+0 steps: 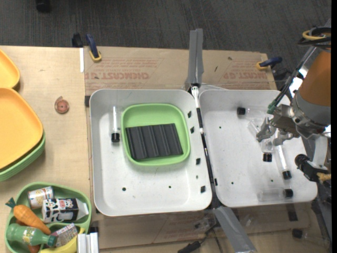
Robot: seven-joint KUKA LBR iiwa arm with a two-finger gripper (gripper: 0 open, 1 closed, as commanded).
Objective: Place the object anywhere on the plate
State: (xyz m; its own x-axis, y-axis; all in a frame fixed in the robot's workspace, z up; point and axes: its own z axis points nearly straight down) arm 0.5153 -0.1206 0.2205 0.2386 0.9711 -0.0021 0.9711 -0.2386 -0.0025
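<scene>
A green plate [155,134] lies in the left bin [152,199] with a dark grey ribbed slab [156,141] flat on it. Left of the plate lies a clear tube with a black cap [114,125]. My gripper [268,139] hangs low over the right bin [231,188], near its right side. Just below the gripper is a black-capped clear tube [267,156], too close to tell whether it touches. Another such tube [283,165] lies beside it, and a third [276,194] rests near the bin's front edge.
A small black cap [241,110] sits at the back of the right bin. Outside the bins, on the left, stand yellow plates [16,125] and a green bowl of toy food [45,217]. Clamps [93,50] hold the cardboard at the back.
</scene>
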